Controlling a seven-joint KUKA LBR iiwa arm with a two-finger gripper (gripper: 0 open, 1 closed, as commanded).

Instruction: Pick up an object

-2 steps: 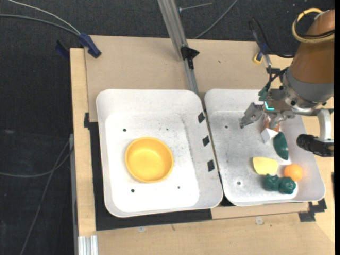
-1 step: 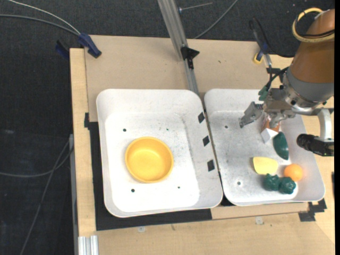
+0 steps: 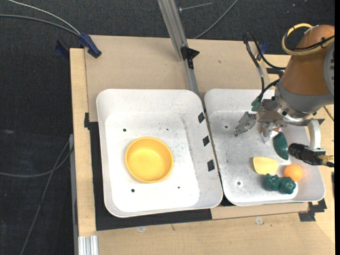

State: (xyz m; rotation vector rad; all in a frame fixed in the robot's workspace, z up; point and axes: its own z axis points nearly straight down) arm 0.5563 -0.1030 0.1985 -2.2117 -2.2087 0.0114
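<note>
my bins (image 3: 159, 102): matt white plastic, speckled | yellow bowl (image 3: 149, 159): smooth glossy plastic | bench (image 3: 133, 62): matt wood | my wrist band (image 3: 311, 57): glossy orange

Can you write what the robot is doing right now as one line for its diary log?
gripper open over right bin, holding nothing | yellow bowl in left bin | yellow piece, orange ball, green toy near arm

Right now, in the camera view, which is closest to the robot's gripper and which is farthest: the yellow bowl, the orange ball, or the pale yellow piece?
From the gripper, nearest first:
1. The pale yellow piece, in the right bin, just below the gripper.
2. The orange ball, in the right bin, farther right and lower.
3. The yellow bowl, over in the left bin, farthest.
</note>
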